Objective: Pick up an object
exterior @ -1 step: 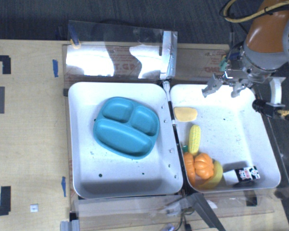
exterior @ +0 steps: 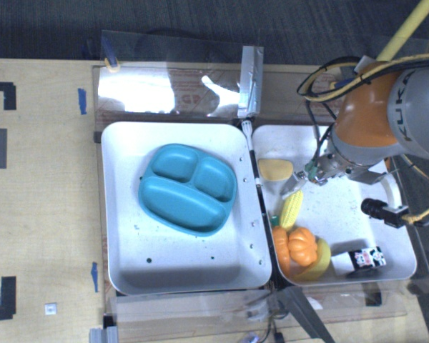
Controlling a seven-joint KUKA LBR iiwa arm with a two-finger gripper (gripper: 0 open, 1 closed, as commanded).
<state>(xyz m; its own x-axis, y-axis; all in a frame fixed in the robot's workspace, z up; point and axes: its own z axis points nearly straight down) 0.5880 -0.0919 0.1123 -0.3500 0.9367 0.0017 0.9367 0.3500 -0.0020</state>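
Over the right shallow white bin, the claw hangs near the yellow corn cob; its state cannot be told, nothing is lifted.

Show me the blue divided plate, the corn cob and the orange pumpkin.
Blue divided plate (exterior: 188,187): camera view, on its central ridge.
Corn cob (exterior: 292,209): camera view, mid-length on the kernels.
Orange pumpkin (exterior: 297,247): camera view, on its top ribs.

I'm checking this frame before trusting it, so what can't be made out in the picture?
- Gripper: finger state, too small and blurred in the camera view.
- Yellow object: mostly hidden by the orange pumpkin.
- Small black item: too small to identify.
- Arm: cut off by the right edge.
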